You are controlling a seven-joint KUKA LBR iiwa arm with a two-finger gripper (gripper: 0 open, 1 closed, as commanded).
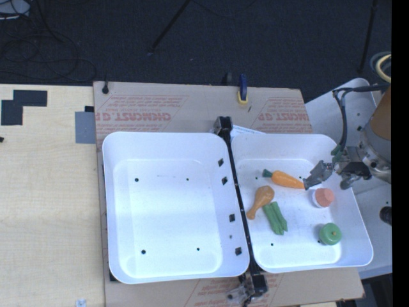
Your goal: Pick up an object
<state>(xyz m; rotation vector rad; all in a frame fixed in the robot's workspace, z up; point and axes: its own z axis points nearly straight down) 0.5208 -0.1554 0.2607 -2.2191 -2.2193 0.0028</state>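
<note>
Two shallow white bins sit side by side on a brown cardboard sheet (192, 110) laid over the bench. The left bin (115, 171) has only its bare floor with a few small dark holes in it. The right bin (358, 251) carries all the objects. An orange carrot (285, 180) with a green tip lies near the middle of that bin toward its far edge, pointing roughly across the bin. Just beside it toward the near side, a tan drumstick-shaped piece (260, 200) lies at a slant, and a green bean-like piece (276, 217) lies just beside the drumstick's lower end, close enough that I cannot tell whether they touch. Near the bin's right edge there is a small round white-and-red object (324, 197), and closer to the near right corner a round green object (330, 234) stands apart from the rest. The arm comes in over the right edge of the right bin, and its gripper (332, 174) hangs low there, fingers spread wide with nothing between them. One dark finger (316, 174) reaches toward the thick end of the carrot, seemingly just beside it, while the other sits over by the bin's right rim, above the white-and-red object. A blue and yellow clamp (243, 88) grips the far edge of the cardboard.
</note>
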